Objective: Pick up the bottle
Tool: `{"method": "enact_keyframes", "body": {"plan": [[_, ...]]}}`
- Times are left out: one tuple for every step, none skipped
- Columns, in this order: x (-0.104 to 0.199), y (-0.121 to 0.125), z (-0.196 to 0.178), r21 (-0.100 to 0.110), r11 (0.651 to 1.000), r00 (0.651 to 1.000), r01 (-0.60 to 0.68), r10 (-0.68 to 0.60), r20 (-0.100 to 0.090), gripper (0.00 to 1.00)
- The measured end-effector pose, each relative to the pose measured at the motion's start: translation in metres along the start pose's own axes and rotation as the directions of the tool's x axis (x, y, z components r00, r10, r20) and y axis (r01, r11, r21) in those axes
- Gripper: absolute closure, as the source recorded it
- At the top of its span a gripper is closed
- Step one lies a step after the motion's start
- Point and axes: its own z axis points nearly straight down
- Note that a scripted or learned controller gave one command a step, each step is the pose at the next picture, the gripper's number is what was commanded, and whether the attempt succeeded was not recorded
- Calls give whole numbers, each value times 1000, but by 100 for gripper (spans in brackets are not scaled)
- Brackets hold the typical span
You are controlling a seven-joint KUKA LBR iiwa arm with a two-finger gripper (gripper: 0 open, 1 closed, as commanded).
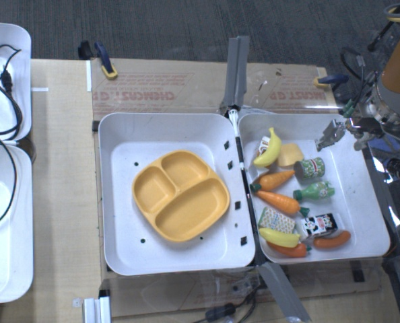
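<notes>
Camera view: green bottle (pixel 316 192) lying sideways in right bin (pixel 365 200); end effector (pixel 333 134) open, holding nothing.

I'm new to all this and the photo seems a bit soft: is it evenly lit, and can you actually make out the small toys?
Camera view: lighting is even and diffuse, with soft shadows only; the yellow divided plate reads crisply; the green bottle and its neighbouring toys in the right bin are small and slightly soft; the gripper at the right looks blurred and cluttered by cables.
</notes>
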Motion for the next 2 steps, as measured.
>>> {"method": "enact_keyframes", "body": {"plan": [[-25, -2, 82, 1, 963, 963, -270, 270, -1, 0], [16, -13, 115, -45, 979, 980, -198, 198, 6, 0]]}}
